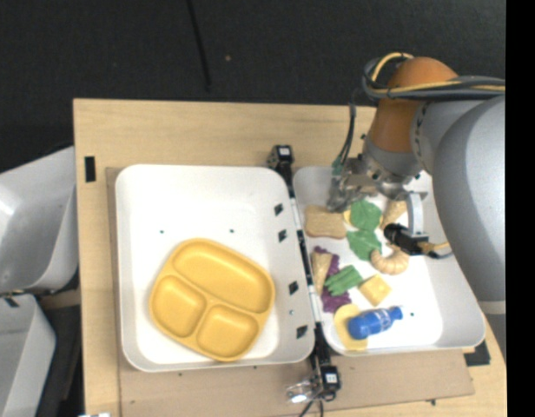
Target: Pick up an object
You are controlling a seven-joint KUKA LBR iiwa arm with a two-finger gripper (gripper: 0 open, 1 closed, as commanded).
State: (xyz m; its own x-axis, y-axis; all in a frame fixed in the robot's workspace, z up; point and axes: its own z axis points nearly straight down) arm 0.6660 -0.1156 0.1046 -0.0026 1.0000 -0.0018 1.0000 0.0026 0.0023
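Wooden bench carries two white bins. Left bin has a yellow divided tray. Right bin holds the toy pile: blue bottle at 6 o'clock, green pieces near the top. Gripper sits low at 12 o'clock over the pile; can't tell its opening or any hold.

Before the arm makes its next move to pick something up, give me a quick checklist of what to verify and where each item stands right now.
1. Gripper positioned over the right bin: ok, at its far end.
2. Object held between the fingers: cannot tell, the wrist hides them.
3. Targets within reach: ok, green pieces and tan piece lie beside the gripper.
4. Targets well separated: not ok, the toys are crowded together.
5. Blue bottle accessible: ok, near the front.
6. Yellow tray out of the way: ok, in the left bin.
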